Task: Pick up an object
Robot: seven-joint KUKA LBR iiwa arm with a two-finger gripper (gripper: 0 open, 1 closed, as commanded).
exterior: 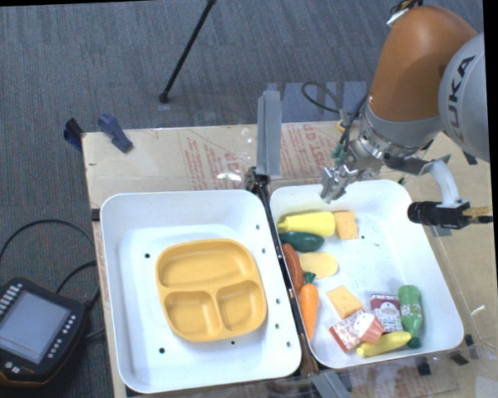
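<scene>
Plastic, glossy and hollow-looking, is what fills the right bin [440, 267] — toy food, which I judge light, stiff and a little slippery on its rounded sides. Nearest the camera, along that bin's front edge, lie a yellow banana [383, 343], two red-and-white packets [356, 330] touching each other, a third red packet [385, 310] and a green bottle [410, 309] on its side, all crowded together. Just behind them sits one orange cheese wedge [346, 300], and at the left wall one carrot [309, 309] with a reddish sausage-like piece [292, 267] above it. Further back are a pale yellow oval [319, 265], a dark green vegetable [301, 242], one corn cob [310, 224] and an orange cracker square [345, 224] touching its end.

The corn cob looks the likeliest pick: take it across its narrow middle, since the flat packets would offer little to pinch, and the front cluster risks dragging neighbours along.

The left bin [118, 242] holds one yellow divided tray [210, 287], with three compartments.

Farthest back, the gripper [335, 189] hangs over the right bin's rear edge, just behind the corn and cracker — its fingers look close together with nothing between them.
</scene>
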